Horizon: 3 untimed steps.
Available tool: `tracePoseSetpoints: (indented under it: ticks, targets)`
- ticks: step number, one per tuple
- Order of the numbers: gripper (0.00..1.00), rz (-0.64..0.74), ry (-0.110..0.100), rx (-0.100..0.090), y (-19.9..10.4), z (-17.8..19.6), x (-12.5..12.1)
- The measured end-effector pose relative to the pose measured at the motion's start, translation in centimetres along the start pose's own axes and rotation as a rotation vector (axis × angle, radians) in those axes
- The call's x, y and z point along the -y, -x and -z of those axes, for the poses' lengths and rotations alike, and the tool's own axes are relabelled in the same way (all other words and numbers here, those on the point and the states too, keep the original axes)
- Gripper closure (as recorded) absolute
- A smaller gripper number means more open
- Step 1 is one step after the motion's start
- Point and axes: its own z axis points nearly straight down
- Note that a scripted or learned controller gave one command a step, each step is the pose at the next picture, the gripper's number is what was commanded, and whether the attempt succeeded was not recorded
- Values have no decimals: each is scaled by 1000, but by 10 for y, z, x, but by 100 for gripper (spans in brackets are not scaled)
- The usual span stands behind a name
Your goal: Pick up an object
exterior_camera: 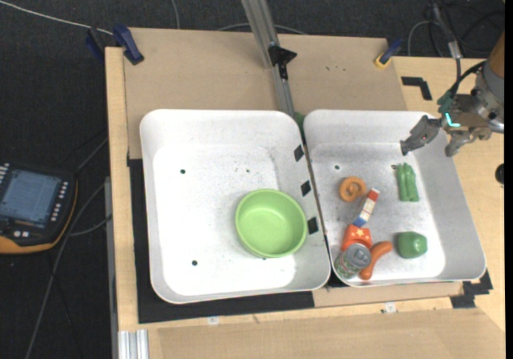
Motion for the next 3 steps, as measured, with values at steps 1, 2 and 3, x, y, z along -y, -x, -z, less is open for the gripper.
tracePoseSetpoints:
  ticks: [1,2,3]
  targets:
    - [0,0,0,0,0,0,0]
    - [0,0,-5,-1,2,-61,6]
    - [0,-1,-4,-1,10,-107,10]
